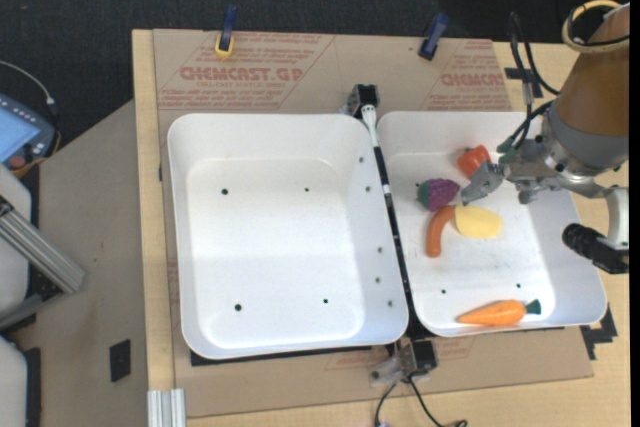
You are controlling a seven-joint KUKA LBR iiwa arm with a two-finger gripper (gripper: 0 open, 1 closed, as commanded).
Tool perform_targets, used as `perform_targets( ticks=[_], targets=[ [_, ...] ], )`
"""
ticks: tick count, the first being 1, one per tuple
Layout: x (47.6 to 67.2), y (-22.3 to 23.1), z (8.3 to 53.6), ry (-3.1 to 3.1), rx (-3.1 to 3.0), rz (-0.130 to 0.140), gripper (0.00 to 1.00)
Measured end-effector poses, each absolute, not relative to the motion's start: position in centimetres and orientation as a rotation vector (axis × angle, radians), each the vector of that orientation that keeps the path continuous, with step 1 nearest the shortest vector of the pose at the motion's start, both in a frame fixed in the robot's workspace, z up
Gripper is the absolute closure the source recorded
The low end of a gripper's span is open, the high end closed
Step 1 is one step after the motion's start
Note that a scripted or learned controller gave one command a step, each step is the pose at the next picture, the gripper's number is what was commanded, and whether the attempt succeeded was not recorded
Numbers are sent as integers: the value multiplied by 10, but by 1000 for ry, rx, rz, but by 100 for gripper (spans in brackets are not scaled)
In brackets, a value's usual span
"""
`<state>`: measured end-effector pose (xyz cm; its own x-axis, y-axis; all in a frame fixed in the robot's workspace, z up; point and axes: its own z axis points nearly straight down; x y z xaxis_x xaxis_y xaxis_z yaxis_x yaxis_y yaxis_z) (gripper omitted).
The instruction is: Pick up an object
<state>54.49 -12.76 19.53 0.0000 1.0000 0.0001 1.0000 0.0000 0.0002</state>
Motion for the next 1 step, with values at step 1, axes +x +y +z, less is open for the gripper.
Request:
perform_targets(
  ticks=[1],
  targets=[
    [546, -112, 85, 2228, 2226, -5, 0]
  ],
)
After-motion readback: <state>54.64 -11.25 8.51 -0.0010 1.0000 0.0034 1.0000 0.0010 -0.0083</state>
